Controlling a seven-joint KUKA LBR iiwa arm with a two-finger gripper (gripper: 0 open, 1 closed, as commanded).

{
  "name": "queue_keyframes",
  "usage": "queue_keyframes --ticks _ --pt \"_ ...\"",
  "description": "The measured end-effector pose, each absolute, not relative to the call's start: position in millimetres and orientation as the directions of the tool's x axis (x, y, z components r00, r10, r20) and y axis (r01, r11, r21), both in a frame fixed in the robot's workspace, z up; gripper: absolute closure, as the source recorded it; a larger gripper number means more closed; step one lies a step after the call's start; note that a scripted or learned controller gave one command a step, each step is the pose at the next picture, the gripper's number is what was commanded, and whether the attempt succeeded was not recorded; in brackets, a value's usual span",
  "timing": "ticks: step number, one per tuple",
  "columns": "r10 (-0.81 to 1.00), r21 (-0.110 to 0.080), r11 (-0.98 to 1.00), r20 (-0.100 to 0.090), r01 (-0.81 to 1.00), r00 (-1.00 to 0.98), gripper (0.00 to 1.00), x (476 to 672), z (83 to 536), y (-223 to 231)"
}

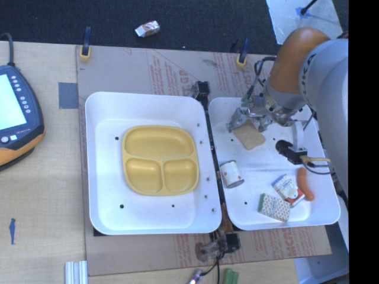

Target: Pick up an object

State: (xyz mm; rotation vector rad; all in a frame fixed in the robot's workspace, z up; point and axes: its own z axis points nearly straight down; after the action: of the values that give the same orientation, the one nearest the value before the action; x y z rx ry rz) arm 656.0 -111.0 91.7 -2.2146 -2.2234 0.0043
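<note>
The gripper [251, 116] is held low in the right-hand bin [260, 179]. A tan slab [249, 138] lies just toward the camera from it, possibly touching. Whether the gripper is open or closed cannot be told.

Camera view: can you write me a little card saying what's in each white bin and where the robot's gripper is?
Left bin: one yellow plastic plate with three compartments
Right bin: tan flat bread-like slice; small white and grey cylinder; orange sausage-shaped piece; small white packet; green speckled flat pad
Gripper: at the right bin's far end, right by the tan slice
Held thing: none that I can see
</note>
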Motion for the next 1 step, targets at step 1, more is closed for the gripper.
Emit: queue_keyframes --ticks 1 --pt "1.000 -0.002 0.002 0.000 1.000 -0.002 0.00 656.3 91.9 -116.0"
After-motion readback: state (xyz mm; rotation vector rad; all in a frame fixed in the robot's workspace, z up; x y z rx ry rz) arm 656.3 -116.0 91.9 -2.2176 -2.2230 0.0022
